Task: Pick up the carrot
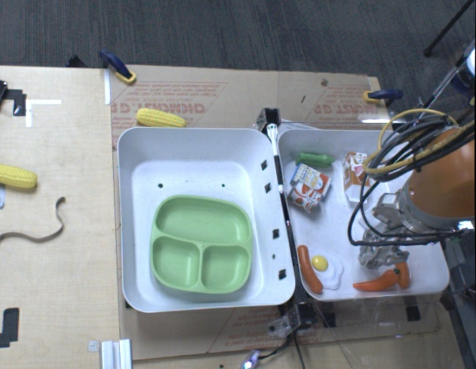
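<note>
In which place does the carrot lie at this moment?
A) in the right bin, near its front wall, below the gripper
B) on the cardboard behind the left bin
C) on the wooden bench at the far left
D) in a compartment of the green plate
A: the carrot lies on the floor of the right bin near its front wall, just under the gripper, right of the fried egg.
</note>
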Controlling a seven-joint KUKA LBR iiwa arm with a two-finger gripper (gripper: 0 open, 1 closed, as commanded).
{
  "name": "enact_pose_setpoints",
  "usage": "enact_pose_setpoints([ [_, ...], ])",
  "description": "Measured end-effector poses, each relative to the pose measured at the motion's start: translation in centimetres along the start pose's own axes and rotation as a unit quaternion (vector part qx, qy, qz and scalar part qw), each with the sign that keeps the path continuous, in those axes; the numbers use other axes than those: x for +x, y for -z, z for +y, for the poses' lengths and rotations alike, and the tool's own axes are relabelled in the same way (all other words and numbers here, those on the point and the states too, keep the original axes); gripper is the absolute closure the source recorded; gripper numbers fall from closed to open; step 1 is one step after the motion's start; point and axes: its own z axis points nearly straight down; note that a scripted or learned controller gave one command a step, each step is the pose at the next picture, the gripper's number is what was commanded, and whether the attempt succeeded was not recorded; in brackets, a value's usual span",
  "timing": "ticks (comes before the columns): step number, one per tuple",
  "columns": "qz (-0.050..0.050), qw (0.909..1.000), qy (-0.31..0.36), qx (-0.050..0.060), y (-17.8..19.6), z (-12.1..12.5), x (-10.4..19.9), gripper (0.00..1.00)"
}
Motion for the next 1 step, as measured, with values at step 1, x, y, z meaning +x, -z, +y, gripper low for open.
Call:
enact_pose_setpoints([
  [1,0.001,0.9774,-0.211,-0.001,-0.01,4.97,-4.25,1.00],
])
